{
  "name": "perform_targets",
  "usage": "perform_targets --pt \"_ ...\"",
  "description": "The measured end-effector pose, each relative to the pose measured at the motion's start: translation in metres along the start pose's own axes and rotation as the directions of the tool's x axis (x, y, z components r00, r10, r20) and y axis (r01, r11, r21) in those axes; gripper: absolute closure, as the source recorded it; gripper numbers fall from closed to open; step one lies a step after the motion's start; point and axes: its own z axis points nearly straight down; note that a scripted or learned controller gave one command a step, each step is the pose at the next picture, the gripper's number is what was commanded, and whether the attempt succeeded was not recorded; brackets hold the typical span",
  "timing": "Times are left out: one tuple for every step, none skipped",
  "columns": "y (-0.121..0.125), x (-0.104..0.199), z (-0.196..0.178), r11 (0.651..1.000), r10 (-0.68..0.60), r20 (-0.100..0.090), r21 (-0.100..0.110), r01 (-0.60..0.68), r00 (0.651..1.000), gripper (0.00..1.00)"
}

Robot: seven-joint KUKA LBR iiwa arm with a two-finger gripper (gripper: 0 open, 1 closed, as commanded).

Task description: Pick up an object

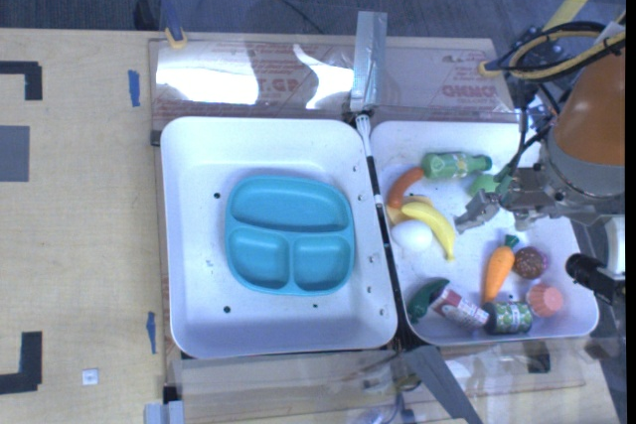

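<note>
Camera view is showing the curved yellow plastic banana (431, 221) lying in the right-hand shallow white bin (581, 318), near its left wall, with the white plastic egg (413, 236) touching its lower side and the orange curved toy pepper (404, 185) just above it. It is looking smooth, glossy and slim, tapering toward a tip that is pointing down and to the right; I am judging it the likeliest target, since the two-finger gripper (477, 212) is hanging just to its right, tilted toward it, and nothing is sitting between the fingers. Whether the jaws are apart or together I cannot tell.

Further out, the green plastic bottle (455, 164) is lying flat along the bin's upper part, and the orange toy carrot with a green top (498, 271) is standing slantwise lower down, beside a dark red round piece (530, 262) and a pink round piece (546, 299). A small printed can (511, 317) and a dark green leaf-shaped toy (427, 297) are crowding the lower edge.

The left-hand shallow white bin (189, 243) is holding the blue three-compartment plastic tray (290, 231), lying flat.
</note>
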Motion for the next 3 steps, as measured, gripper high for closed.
perform_targets --pt "0.022 -0.014 0.127 0.996 -0.089 0.001 -0.001 0.089 0.996 0.00" --pt "-0.002 -0.109 0.133 0.983 -0.182 -0.003 -0.009 0.182 0.983 0.00" --pt "-0.002 -0.108 0.133 0.983 -0.183 -0.003 -0.009 0.183 0.983 0.00"
